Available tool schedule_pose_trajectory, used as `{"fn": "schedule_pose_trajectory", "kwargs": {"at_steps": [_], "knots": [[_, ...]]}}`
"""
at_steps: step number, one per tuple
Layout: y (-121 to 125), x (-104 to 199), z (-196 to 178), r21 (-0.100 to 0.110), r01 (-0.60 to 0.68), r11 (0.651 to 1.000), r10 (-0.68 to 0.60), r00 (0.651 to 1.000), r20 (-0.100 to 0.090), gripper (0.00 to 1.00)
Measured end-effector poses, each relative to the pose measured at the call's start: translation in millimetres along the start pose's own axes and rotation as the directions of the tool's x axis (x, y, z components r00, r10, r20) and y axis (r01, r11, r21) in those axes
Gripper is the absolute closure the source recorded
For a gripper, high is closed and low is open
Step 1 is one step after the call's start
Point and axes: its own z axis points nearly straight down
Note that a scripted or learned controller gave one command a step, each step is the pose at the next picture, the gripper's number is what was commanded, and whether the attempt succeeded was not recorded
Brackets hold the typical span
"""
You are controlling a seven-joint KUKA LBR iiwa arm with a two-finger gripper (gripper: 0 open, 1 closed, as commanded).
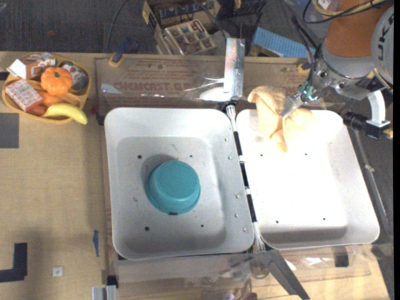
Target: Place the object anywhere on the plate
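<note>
Two shallow white bins are seen side by side on the tabletop [56, 186]. In the left bin [125, 130], a teal plate [174, 186], which looks like an upturned dish, is placed slightly left of the centre of the recessed floor. Nothing is resting on it.

In the right bin [312, 199], a pale yellow cloth [273, 114] is found at the far left corner. It is lifted and draped, with one fold hanging over the bin's far rim and a narrow tail pointing down toward the bin floor. The cloth is well apart from the plate, with the divide between the two bins lying between them.

The gripper [299, 100] is positioned at the upper right side of the cloth, reached in from the right by the grey arm with the orange band [353, 20]. The jaws are seen closed on an edge of the cloth, a bunched part of the fabric being pinched between them and held above the bin floor.

Beyond the bins, on the far left of the tabletop, a shallow basket [12, 95] is set, in which a small orange pumpkin [56, 81], a banana [65, 112] and a few small boxes are held. A clear plastic sheet [162, 87] is laid along the far edge behind the left bin.
</note>
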Motion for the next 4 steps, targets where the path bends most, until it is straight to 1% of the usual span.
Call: {"fn": "schedule_pose_trajectory", "kwargs": {"at_steps": [1, 2, 3, 4], "knots": [[4, 41, -5, 0.000, 0.390, 0.921, -0.390, 0.921, -0.004, 1.00], [1, 99, -9, -0.003, 0.718, 0.696, -0.718, 0.696, -0.002, 1.00], [6, 142, -1, -0.003, 0.861, 0.509, -0.861, 0.509, -0.002, 1.00], [8, 185, 4, -0.004, 0.863, 0.506, -0.863, 0.506, -0.002, 1.00]]}}
